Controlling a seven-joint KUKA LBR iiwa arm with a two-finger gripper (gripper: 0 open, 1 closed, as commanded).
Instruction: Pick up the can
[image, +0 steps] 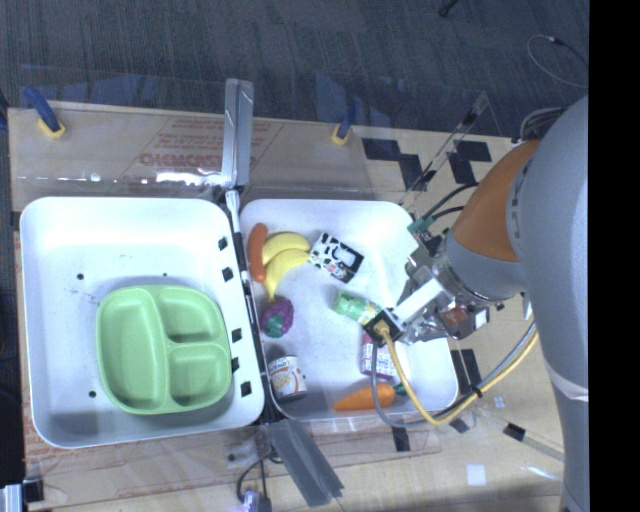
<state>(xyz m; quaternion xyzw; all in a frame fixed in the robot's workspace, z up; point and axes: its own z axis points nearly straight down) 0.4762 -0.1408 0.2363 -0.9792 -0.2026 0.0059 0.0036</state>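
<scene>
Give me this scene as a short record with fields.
left bin: holds a green plate
right bin: can, banana, carrot, carton, purple item, green item
can position: near-left corner of right bin, beside the divider
arm: over right bin's right side, apart from the can
task: can not yet picked up

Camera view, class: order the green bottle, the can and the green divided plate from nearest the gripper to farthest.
1. The green bottle, right bin, just left of the gripper.
2. The can, same bin, front-left corner.
3. The green divided plate, left bin.
</scene>
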